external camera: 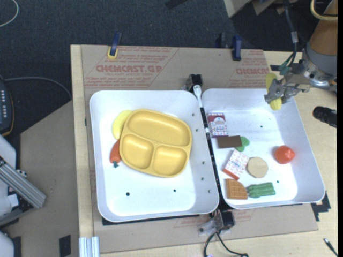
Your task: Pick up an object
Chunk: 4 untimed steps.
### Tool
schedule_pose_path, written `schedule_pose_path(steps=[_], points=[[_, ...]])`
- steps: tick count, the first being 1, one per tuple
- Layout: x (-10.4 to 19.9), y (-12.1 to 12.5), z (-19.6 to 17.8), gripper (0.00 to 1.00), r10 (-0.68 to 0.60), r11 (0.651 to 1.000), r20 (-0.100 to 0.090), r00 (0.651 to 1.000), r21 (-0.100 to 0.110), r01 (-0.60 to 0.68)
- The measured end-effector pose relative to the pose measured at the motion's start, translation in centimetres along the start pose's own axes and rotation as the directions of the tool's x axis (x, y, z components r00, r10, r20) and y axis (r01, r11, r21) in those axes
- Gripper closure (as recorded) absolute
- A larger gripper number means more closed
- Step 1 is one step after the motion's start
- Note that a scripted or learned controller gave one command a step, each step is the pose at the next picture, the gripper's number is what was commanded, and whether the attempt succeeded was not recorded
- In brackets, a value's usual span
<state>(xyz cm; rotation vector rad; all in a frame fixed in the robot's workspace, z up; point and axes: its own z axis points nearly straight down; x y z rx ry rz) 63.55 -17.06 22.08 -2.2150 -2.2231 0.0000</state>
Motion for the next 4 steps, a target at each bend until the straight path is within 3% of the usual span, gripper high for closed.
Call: schedule_pose_path(steps=[3, 4], points=[[15.9, -5.2, 0.6, 1.00, -0.002, 1.000, -0.001, 1.000, 0.002, 0.002], [20.6, -7.0, -1.1, 1.00, -0.003, 1.000, -0.001, 1.000, 0.000, 0.003]])
